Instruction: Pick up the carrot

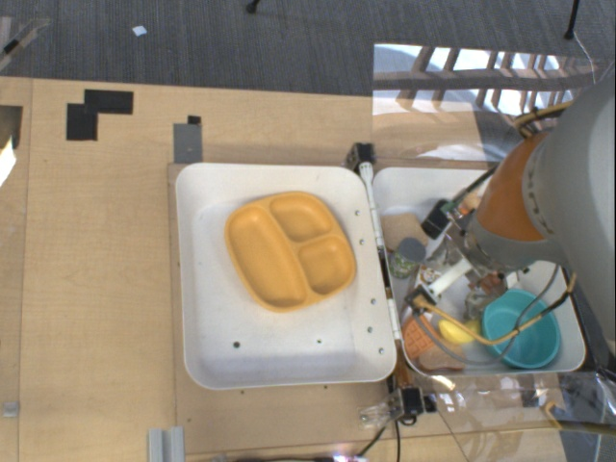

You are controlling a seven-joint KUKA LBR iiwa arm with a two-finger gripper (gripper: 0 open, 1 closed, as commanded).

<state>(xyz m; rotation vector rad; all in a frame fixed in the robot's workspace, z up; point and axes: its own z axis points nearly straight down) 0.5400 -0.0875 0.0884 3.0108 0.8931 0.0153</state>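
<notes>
In the right bin point(390, 186), an orange ribbed piece that looks like the carrot point(418, 336) lies at the near left corner, partly hidden under a cable. The gripper point(430, 292) reaches down into this bin from the grey arm with the orange band point(515, 210). Its tip hangs just above and behind the carrot. Nothing shows as held.
A teal bowl point(525, 330) sits at the bin's near right, with a small yellow item point(455, 331) between it and the carrot. A grey round piece point(410, 250) lies by the bin's left wall. The left bin point(202, 354) holds a yellow divided plate point(289, 250).
</notes>
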